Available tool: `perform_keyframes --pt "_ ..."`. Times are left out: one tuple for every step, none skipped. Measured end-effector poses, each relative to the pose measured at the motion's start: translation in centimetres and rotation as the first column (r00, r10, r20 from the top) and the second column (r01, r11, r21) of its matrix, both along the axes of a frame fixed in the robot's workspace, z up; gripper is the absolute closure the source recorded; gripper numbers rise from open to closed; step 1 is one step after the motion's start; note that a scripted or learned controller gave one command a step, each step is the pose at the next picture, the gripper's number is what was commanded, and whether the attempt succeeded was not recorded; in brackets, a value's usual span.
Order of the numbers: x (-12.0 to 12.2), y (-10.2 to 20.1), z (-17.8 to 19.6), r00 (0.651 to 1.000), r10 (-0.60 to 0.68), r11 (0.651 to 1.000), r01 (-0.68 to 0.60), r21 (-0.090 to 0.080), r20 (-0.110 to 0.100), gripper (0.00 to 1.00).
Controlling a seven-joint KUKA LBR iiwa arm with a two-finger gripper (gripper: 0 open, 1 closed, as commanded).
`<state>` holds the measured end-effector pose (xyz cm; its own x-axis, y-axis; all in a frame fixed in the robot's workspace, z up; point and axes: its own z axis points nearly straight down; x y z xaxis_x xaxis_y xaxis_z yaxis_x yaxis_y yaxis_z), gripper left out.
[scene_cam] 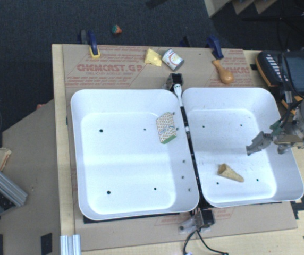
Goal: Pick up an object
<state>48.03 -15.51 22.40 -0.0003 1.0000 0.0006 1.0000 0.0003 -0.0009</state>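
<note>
A tan wedge-shaped object (230, 173) lies in the right bin (237, 102), toward its front. A patterned green and white block (166, 127) rests in the left bin (88, 110), near its right wall. My gripper (269, 143) hangs over the right side of the right bin, up and to the right of the wedge and apart from it. Its fingers (256, 144) are spread open, and nothing sits between them.
On the bench behind the bins lie a yellow piece (153, 58), a small white box (172, 60) and an orange pear-shaped toy (224, 73). Blue clamps (93, 42) hold the board at the back. A black device (287, 70) sits at the far right.
</note>
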Motion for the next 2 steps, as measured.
perform_keyframes --pt "0.0 5.3 -14.4 1.0 0.002 1.0 -0.002 0.003 -0.004 0.0" --pt "0.1 4.9 -12.8 1.0 -0.002 1.0 0.002 -0.002 0.003 1.0"
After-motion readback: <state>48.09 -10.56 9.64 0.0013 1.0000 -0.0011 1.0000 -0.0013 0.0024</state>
